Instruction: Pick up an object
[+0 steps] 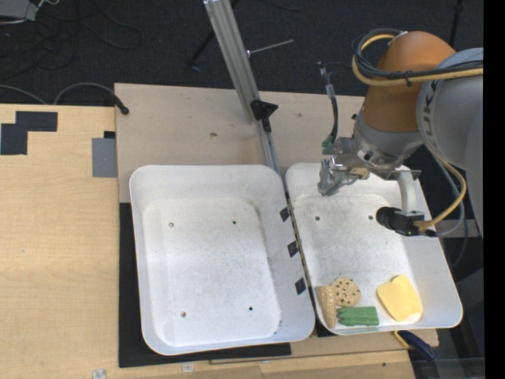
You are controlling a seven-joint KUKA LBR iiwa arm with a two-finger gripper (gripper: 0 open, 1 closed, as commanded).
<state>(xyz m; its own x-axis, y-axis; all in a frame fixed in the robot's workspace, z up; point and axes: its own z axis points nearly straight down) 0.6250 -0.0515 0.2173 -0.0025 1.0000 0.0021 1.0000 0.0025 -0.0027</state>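
Observation:
My gripper (pixel 330 181) hangs over the far end of the right bin (pixel 371 212), with nothing visible between its fingers. At that bin's near end lie a round speckled cookie (pixel 345 291), a green oblong piece (pixel 357 316), a tan wedge (pixel 325 302) and a yellow block (pixel 398 298). All of these lie well below the gripper in the view, apart from it.
The left bin (pixel 209 255) sits beside the right one, joined by black clips (pixel 293 248). A slanted aluminium rail (pixel 238 61) rises behind the bins. A black cylinder (pixel 394 219) on the arm overhangs the right bin's right side.

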